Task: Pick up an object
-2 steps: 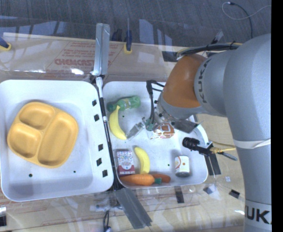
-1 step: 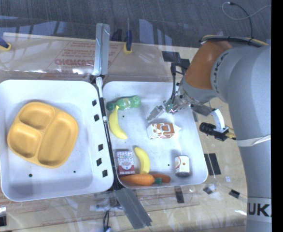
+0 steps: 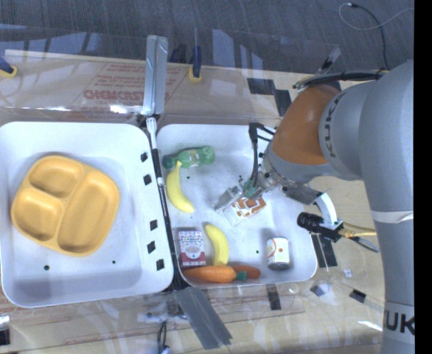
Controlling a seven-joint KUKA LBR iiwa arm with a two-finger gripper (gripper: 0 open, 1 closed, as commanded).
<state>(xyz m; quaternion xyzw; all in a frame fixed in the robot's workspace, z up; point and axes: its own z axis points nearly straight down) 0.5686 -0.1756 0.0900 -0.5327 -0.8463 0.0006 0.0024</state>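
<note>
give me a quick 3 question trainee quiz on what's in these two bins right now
1. True or false: the yellow divided plate lies in the left bin.
2. How many bananas are in the right bin?
3. Which lies nearest the tool? A) carrot B) small can C) snack packet

Key
1. True.
2. Two: one banana near the green bottle, another banana beside the red box.
3. C.

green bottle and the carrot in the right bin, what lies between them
In the camera view, two bananas lie between the green bottle and the carrot: one banana just below the bottle, the other banana just above the carrot.
</note>
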